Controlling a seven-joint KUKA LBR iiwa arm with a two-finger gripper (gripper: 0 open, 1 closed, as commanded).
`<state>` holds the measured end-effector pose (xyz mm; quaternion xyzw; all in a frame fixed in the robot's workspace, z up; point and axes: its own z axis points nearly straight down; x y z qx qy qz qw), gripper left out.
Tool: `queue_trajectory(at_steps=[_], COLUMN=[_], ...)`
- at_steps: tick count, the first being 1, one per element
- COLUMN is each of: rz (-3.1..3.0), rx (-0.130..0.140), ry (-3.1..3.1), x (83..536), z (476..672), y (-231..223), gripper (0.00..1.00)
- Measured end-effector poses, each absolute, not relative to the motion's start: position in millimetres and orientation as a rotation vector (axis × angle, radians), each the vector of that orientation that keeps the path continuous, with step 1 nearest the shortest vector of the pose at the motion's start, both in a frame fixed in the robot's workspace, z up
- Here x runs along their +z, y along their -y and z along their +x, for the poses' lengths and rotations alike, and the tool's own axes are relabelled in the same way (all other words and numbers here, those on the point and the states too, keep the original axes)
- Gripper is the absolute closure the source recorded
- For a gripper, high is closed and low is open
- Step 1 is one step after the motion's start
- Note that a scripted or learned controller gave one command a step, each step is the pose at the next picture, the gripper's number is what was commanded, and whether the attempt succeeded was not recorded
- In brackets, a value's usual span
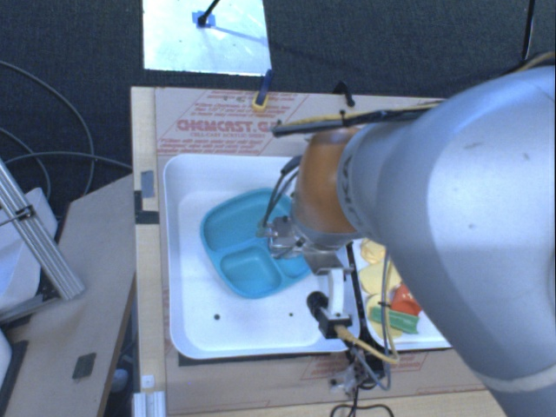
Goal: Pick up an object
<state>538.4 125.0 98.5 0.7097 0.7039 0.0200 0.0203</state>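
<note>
1. the grey arm (452, 233) fills the right side of the view, its orange band (320, 185) hanging over the left bin (187, 259);
2. the gripper (280, 237) sits at the right rim of a blue divided plate (239, 241), low against it; the wrist hides the claw, so i cannot tell how it stands, nor whether it pinches anything;
3. the blue divided plate lies in the middle of the left bin, tilted across it, with a smaller compartment toward the near side;
4. in the right bin (417, 341), partly behind the arm, lie pale yellow pieces (375, 263), a red piece (405, 300) and a green piece (398, 320), close together;
5. both bins rest on brown cardboard (226, 124) printed with red letters; dark cables (343, 311) hang down beside the wrist.
</note>
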Motion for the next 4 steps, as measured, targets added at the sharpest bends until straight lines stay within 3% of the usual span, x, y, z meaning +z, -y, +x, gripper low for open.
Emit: queue_trajectory(at_steps=[1, 2, 3, 4], rz=[2.217, 2.211, 2.222, 2.221], rx=[0.015, 0.011, 0.002, 0.005], ry=[-2.210, -2.229, -2.222, -2.215], x=[192, 292, 305, 317], z=[594.6, 536.5, 496.1, 545.5], y=[-77, -116, -97, -30], gripper=[1.00, 1.00, 1.00, 1.00])
